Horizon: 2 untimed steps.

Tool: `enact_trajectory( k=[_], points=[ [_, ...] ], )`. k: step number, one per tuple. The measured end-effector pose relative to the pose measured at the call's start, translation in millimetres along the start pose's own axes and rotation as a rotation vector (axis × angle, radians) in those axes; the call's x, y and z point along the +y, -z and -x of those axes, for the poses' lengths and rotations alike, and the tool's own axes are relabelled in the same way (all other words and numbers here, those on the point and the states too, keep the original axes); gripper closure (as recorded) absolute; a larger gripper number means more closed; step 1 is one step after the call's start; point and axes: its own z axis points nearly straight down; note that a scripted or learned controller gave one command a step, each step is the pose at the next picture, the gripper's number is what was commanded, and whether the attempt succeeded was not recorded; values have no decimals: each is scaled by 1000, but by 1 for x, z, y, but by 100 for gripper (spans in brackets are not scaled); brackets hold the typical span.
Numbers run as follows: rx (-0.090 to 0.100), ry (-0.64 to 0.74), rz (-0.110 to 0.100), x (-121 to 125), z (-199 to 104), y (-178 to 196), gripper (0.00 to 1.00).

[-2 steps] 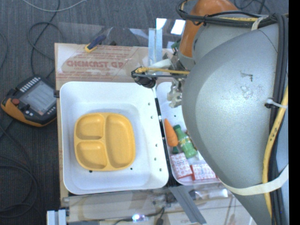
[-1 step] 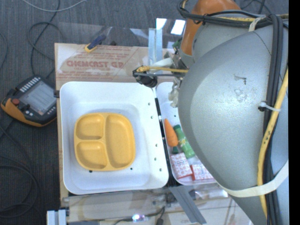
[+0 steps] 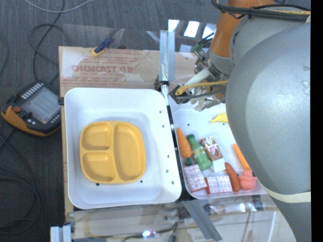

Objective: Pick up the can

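The right bin point(image 3: 202, 116) holds a heap of toy food near its front. In the heap a small brown-and-white labelled container point(image 3: 212, 149) lies beside a green bottle point(image 3: 198, 153); it looks like the can, though I cannot be sure. Two red-and-white patterned items point(image 3: 194, 177) point(image 3: 218, 184) lie at the front edge. My gripper point(image 3: 200, 89) hangs over the bin's back edge, well behind the heap and apart from it, with a yellow strip across it. The arm's grey body point(image 3: 275, 110) hides the bin's right side.
The left bin point(image 3: 75, 185) holds a yellow divided plate point(image 3: 113, 152). The right bin also has an orange carrot point(image 3: 183, 142), a yellow banana point(image 3: 219, 118), a red sausage point(image 3: 231, 176), another carrot point(image 3: 240, 157) and a pink item point(image 3: 247, 180). A metal post point(image 3: 164, 54) stands behind the bins.
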Motion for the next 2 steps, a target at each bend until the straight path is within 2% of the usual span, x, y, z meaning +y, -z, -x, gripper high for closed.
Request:
enact_trajectory(
  k=[1, 2],
  points=[
    [-2, -55, -2, -62, 16, -40, 100],
    [0, -303, -3, -87, -5, -48, 100]
  ],
)
